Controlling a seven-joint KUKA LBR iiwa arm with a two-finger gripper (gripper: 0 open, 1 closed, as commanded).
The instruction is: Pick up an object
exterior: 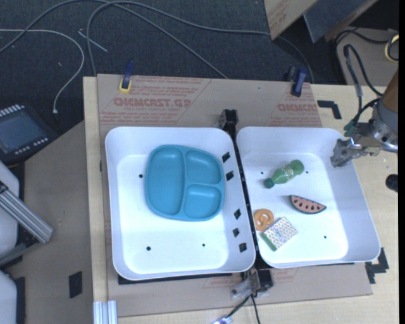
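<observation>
1. A dark carpeted floor [209, 38] spreads behind the bench, crossed by loose pale cables [60, 31].
2. The bench top is a tan board [171, 101] with faded red lettering, held by a blue clamp [127, 76] and another [298, 80].
3. A small dark monitor [22, 130] sits at the left.
4. A cardboard box [288, 14] rests at the top.

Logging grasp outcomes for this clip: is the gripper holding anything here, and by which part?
Nothing is held. The gripper sits at the right bin's upper right rim, apart from the objects inside.
</observation>
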